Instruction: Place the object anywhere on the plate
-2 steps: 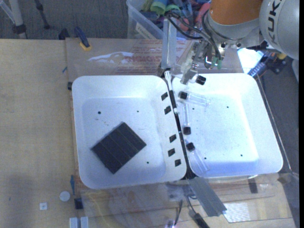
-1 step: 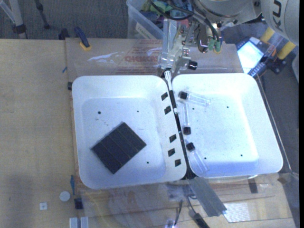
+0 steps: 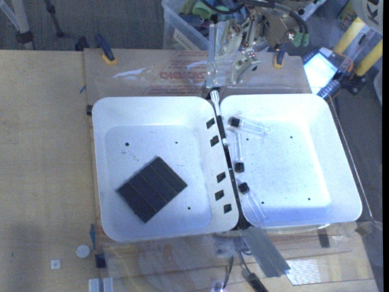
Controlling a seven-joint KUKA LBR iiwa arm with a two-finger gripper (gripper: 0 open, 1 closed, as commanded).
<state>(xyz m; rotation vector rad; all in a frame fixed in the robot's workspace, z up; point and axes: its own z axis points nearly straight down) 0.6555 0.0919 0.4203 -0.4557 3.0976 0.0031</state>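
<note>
We see the gripper (image 3: 234, 72) as clear, glassy plastic fingers with bright metal fittings, shiny under the light. Below it, both bins, the left bin (image 3: 100, 132) and the right bin (image 3: 340, 163), look like smooth white plastic with a soft sheen. Well below and left of the gripper lies a dark plate (image 3: 152, 188), matt and ribbed into strips. Just below the gripper, small transparent tubes (image 3: 248, 125) with black caps gleam faintly. The bench (image 3: 42, 163) around them looks like pale, matt wood.

dark plate (image 3: 152, 188) in left bin (image 3: 109, 117), pincer (image 3: 231, 75) above
</note>
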